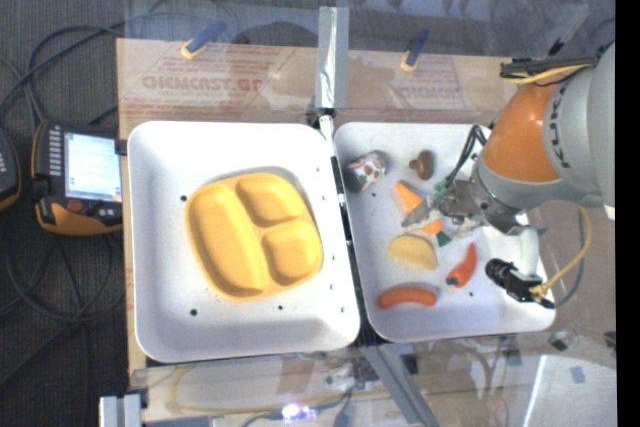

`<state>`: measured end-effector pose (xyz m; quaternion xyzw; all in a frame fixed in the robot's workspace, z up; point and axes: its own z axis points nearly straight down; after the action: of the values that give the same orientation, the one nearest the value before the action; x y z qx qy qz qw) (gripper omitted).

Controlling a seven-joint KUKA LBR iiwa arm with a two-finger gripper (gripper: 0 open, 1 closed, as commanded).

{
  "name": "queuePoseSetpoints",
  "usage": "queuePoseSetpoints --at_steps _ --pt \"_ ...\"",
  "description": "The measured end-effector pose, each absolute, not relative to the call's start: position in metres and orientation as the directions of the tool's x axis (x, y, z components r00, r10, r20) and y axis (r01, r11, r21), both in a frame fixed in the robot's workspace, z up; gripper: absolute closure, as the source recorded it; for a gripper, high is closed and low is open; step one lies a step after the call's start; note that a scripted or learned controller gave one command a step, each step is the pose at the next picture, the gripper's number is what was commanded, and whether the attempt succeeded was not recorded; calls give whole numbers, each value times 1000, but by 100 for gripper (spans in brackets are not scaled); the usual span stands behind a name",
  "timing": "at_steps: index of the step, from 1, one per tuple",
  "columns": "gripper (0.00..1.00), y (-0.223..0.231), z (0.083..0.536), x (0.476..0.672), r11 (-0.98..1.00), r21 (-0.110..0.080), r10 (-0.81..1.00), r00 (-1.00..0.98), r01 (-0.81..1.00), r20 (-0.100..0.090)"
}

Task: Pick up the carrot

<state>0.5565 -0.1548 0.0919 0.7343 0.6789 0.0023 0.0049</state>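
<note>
The carrot (463,264), orange-red with a green stub at its lower end, lies tilted in the right bin (520,315) towards the front right. My gripper (441,211) reaches in from the right and hangs low over the middle of that bin, up and to the left of the carrot and apart from it. Just below the gripper lies a small orange and green piece (434,228). An orange wedge (406,194) sits just left of the gripper.
The right bin also holds a pale yellow piece (413,251), a red sausage (407,296) at the front, a small can (366,169) and a brown lump (424,162) at the back. A yellow divided plate (258,233) lies in the left bin (160,215).
</note>
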Motion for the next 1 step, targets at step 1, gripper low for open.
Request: queuePoseSetpoints --at_steps 1 --pt "100 -156 100 556 -80 8 997 80 997 -2"
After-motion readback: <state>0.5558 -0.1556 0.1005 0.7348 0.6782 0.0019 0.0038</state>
